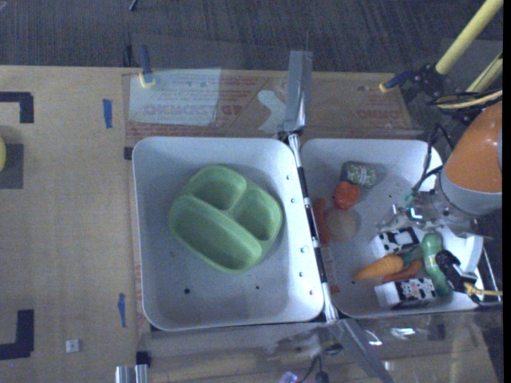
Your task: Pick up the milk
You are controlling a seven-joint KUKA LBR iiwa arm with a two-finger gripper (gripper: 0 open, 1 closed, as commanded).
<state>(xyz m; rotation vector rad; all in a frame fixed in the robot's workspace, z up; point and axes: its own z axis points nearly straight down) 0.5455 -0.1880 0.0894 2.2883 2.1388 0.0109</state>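
Nearest us, along the lower edge of the right bin (319,214), we see the milk (415,291), a white carton with black cow-like patches, lying flat with its far part showing again around the gripper (411,214). Across the carton rests a carrot (382,268), and a green bottle-shaped item (433,258) lies just beside it on the right. We find the arm (475,166), grey with its orange band, reaching in from the right, its end over the carton's upper part; we cannot tell how the end effector stands. Farther back in that bin sit a red item (346,195), a pale round one (342,225) and a small dark packet (362,173) whose print we cannot read. Beside it, the left bin (152,214) holds a green divided plate (226,217). Behind the bins a cardboard sheet (184,98) carries reddish lettering too faint for us to read.
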